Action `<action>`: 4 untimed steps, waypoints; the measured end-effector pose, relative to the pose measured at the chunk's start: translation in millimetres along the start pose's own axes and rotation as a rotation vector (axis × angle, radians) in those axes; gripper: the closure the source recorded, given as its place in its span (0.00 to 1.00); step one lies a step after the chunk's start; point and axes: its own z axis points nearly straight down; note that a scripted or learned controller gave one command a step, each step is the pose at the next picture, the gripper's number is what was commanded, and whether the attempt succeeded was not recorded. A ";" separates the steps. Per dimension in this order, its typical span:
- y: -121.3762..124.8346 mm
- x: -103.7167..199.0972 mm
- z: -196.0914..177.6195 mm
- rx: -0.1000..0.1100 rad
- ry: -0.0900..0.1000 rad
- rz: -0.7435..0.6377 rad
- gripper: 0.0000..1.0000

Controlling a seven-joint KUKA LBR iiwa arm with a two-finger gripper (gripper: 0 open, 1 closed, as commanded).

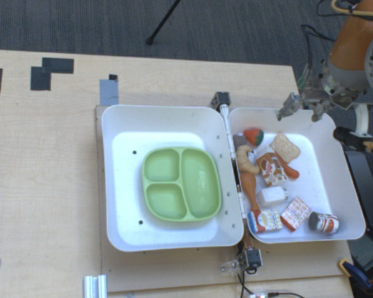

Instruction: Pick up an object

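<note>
Toy chicken leg lies lengthwise along the right bin's wall; wooden bench, grey carpet; gripper spread, holding nothing.

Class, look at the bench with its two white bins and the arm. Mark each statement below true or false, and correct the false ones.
1. The green tray lies in the left bin. True.
2. The tray has three compartments. True.
3. The can stands upright in the middle of the right bin. False: it lies on its side near that bin's lower right corner.
4. The gripper holds the cracker. False: the gripper is above the right bin's far edge, and the cracker lies in the bin apart from it.
5. The white block lies in the right bin among the other items. True.
</note>
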 end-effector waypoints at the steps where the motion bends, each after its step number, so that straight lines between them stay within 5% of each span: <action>1: -59.7 9.8 108.8 -0.005 -0.002 0.002 0.00; 2: -102.3 -42.2 110.9 0.000 -0.001 0.003 0.00; 3: -9.1 -32.7 111.1 -0.002 0.000 -0.001 0.00; 4: -35.9 -54.9 111.4 -0.001 0.001 0.000 0.00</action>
